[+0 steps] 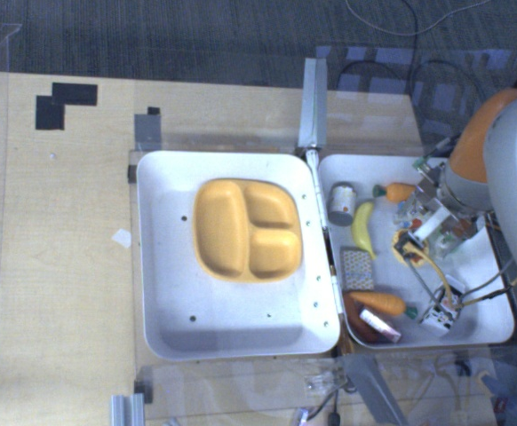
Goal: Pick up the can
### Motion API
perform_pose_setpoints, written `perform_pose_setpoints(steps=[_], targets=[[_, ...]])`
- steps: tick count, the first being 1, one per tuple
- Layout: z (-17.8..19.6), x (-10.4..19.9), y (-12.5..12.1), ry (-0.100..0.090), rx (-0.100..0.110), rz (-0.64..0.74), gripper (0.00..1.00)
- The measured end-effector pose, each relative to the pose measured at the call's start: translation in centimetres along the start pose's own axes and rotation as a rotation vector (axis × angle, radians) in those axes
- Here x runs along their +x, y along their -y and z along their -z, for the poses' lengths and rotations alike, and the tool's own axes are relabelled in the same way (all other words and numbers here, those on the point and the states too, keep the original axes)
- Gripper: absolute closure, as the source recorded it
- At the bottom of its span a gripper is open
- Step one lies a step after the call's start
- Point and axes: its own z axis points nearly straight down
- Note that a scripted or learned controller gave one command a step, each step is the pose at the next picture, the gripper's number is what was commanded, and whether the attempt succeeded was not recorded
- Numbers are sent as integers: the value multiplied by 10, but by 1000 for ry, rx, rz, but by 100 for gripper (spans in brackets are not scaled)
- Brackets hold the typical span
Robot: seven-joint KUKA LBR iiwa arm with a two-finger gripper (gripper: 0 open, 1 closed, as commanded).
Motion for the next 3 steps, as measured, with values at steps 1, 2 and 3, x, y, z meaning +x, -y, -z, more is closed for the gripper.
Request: perform_pose_setpoints(steps=[1,2,3], targets=[[13,3,-1,-4,-4,10,100],[108,-2,53,-1,-1,-381,100],[133,-56,-14,1,0,-374,100]])
